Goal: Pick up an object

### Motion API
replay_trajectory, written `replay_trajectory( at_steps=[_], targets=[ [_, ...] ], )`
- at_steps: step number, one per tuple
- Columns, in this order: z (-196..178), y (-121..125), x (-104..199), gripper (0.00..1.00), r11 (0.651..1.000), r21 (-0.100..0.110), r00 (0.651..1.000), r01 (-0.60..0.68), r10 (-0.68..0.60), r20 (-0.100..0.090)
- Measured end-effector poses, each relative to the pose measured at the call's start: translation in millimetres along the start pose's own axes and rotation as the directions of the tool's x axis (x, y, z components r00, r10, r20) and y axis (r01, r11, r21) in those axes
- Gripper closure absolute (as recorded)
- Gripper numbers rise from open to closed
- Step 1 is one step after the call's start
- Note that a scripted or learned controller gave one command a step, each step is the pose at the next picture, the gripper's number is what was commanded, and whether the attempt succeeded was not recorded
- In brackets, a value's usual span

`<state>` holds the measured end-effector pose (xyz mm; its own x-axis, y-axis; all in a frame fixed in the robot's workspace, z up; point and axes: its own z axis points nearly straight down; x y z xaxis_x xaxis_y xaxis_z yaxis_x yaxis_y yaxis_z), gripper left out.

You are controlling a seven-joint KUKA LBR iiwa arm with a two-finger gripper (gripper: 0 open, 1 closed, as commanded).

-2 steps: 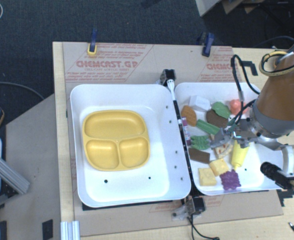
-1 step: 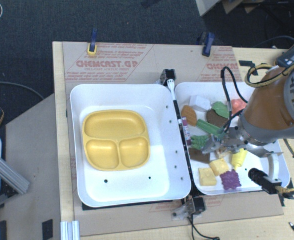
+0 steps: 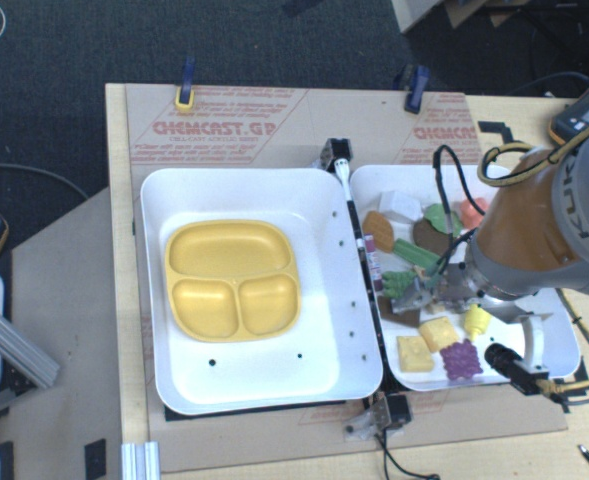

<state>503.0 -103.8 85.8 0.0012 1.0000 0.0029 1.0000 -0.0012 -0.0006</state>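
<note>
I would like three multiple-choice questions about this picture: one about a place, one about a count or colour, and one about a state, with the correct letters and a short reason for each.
1. Where does the yellow plate lie?
A. in the left bin
B. in the right bin
C. on the floor

2. How many compartments does the yellow plate have?
A. two
B. three
C. five

3. Where is the arm at this moment?
A. over the left bin
B. away from both bins
C. over the right bin

Answers:
1. A, the plate rests on the floor of the left bin.
2. B, it has one long compartment on the far side and two smaller ones on the near side.
3. C, the arm reaches in over the right bin, above the small toys, with the purple toy and the yellow blocks near it.
</note>
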Motion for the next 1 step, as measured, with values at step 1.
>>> replay_trajectory(
  at_steps=[1],
  targets=[
    [-13.2, 2.2, 0.5, 1.00, 1.000, -0.009, 1.000, 0.000, 0.000, 0.001]
  ],
)
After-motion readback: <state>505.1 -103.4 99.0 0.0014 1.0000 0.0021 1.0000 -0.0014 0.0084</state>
